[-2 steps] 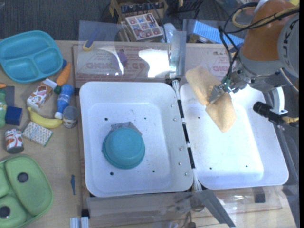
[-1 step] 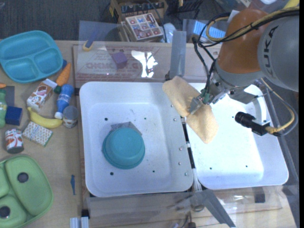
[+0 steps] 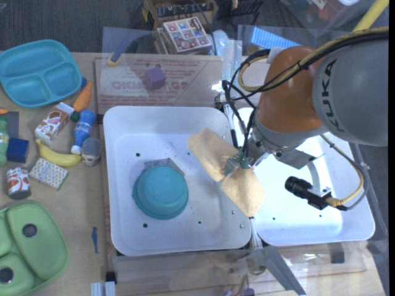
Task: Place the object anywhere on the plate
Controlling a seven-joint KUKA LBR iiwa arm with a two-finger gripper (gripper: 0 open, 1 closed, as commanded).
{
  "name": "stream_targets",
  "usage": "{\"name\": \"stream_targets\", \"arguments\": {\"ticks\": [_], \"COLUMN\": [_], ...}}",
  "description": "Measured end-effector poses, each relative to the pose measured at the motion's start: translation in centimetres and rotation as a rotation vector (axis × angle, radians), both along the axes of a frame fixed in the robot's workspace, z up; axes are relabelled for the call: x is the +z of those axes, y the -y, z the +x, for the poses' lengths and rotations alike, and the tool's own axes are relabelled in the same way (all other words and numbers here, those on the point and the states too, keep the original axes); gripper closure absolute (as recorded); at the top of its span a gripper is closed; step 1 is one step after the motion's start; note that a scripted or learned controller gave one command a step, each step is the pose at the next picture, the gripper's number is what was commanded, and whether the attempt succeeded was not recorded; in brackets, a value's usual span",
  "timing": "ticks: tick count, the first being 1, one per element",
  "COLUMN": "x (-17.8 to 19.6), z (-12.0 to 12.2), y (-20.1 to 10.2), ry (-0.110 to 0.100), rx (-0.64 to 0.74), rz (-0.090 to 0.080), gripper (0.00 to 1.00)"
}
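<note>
Pincer (image 3: 237, 163) shut on yellow cloth (image 3: 225, 168), at left bin's (image 3: 117, 128) right edge. Might slip or drape off teal plate (image 3: 161, 192). Floppy, hard to land.

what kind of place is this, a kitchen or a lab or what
Most likely a robot lab bench, not a kitchen: a KUKA arm works over two shallow white bins, its gripper at a yellow cloth, with toy food such as a banana laid alongside.
</note>
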State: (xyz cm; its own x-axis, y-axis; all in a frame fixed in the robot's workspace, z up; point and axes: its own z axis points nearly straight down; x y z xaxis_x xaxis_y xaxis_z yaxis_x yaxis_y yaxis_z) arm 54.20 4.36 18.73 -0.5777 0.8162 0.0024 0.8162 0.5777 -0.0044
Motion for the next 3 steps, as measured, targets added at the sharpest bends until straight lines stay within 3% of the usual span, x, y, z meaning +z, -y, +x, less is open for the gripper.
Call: {"name": "stream_targets", "arguments": {"ticks": [1,2,3], "x": [4.2,-1.7,-1.6], "z": [-1.1,0.7,0.8], "y": [-8.9,-12.2,-12.2], "ry": [0.006,-0.001,0.001], "rx": [0.152,0.238,0.237], "rz": [0.000,0.000,0.001], "gripper": [1.00,1.00,0.00]}}
